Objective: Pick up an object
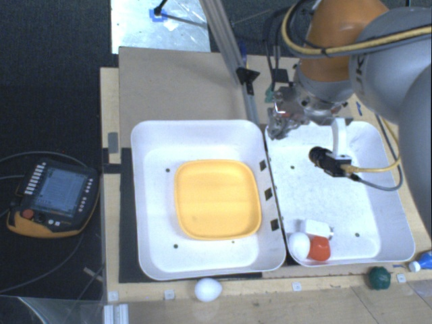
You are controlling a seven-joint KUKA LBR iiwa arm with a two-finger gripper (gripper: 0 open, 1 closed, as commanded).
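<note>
We are seeing a teach pendant [52,200] lying at the far left on the dark floor, its cable curling around it. A white ball [208,289] is resting on the bench just beyond the left bin's near edge. A dark green ball [379,277] is sitting at the near right corner.

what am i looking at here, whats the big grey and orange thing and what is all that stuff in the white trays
The picture comes from one camera fixed above a bench, looking down at a slant. The big grey and orange thing is a robot arm reaching in from the right. Its gripper hangs over the far left corner of the right bin; I see nothing held in it.

The left bin holds a yellow plate. In the right bin's near corner lie a white ball, a red object and a small white block. A white egg and a green ball lie on the bench outside. The pendant at left is the arm's hand controller.
</note>
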